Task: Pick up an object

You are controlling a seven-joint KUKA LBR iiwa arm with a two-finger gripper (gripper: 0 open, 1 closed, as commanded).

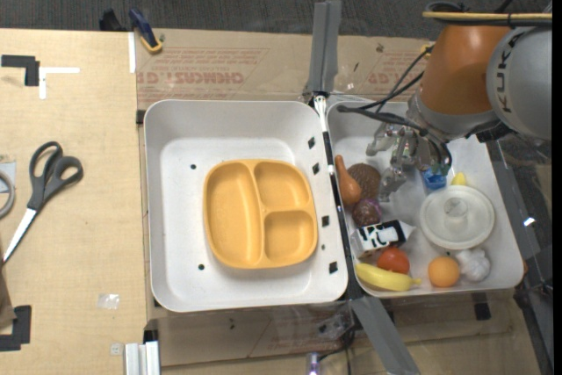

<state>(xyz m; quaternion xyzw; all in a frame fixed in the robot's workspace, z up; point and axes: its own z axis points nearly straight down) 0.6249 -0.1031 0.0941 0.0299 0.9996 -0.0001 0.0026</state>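
The gripper (406,164) hangs over the upper middle of the right bin (496,281), metal fingers pointing down and left; whether they stand wide or narrow cannot be told from this slanted view, and nothing shows between them. Just below and left of it lie a brown rounded object (364,178) and, touching that, an orange-brown pear-shaped piece (348,182) against the bin's left wall. A small dark reddish object (368,211) sits just under the brown one. Right of the fingers a blue block (434,179) lies close by, with a small yellow piece (458,179) beside it. A round white lidded dish (456,217) fills the bin's right middle. Toward the near edge are a black-and-white package (383,234), a red tomato (394,260), a yellow banana (386,277), an orange ball (444,271) and a whitish lump (475,263), all packed near one another. The left bin (171,277) holds a yellow divided plate (261,213). On the bench (70,277) well to the left lie scissors (39,189).
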